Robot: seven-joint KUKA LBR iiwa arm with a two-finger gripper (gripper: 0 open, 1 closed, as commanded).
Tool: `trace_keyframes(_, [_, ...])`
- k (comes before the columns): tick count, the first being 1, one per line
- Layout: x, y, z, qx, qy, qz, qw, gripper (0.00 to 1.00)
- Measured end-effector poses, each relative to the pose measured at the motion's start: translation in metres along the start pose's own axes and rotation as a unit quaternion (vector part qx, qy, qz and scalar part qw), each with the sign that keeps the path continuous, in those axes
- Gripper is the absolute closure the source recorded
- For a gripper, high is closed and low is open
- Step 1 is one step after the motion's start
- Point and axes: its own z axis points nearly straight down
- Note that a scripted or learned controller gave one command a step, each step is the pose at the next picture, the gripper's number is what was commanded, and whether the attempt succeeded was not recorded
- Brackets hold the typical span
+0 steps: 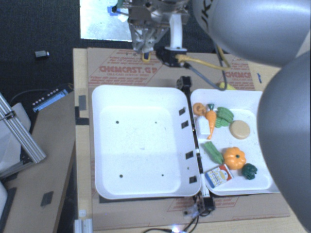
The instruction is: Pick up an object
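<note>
**Pincer poised high, toys untouched in the right bin**

From left: dark floor with an aluminium rail (22,137) at the edge, then the cardboard-covered surface (121,67) carrying two shallow white bins. The left bin (104,130) lies bare of toys. Above its far rim hangs the pincer (145,46), well apart from anything to grasp; nothing shows between its tips, though whether they stand open or closed cannot be told from this angle. In the right bin (252,101) sit the candidates (all still lying loose): a carrot (212,123), green leafy pieces (223,115), a pale round disc (240,129), an orange pumpkin (234,158), a small carton (217,175) and a dark green piece (249,171). By this view the pick has not begun; approach, descent and grasp all remain
</note>
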Motion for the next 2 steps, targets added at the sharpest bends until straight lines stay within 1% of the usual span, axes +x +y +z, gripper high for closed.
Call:
trace_keyframes(1, [0.0,0.009,-0.005,-0.007,0.002,0.0,1.0,1.0])
trace_keyframes(2, [0.001,0.009,-0.017,-0.008,0.002,-0.002,1.0,1.0])
